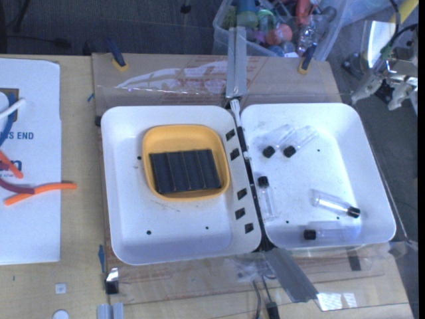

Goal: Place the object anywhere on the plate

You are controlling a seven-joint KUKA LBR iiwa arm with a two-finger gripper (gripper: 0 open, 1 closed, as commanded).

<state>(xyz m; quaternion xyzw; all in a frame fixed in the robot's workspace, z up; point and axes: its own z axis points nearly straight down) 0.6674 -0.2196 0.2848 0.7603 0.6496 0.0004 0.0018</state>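
Observation:
A yellow square plate (151, 143) sits in the left white bin (123, 231). A dark grey ridged rectangular block (185, 171) lies flat in the plate's middle, inside its rim. In the right white bin (372, 178) lie several clear vials with black caps: two close together near the back (287, 141), one by the divider (263, 193), one at the right (334, 205) and one along the front wall (331, 233).
A clear tub of colourful items (279, 12) stands behind the bins. A white sheet with an orange-handled tool (36, 191) lies at the left. Black clips (240, 193) line the ridge between the bins. White equipment (392, 82) stands at the far right.

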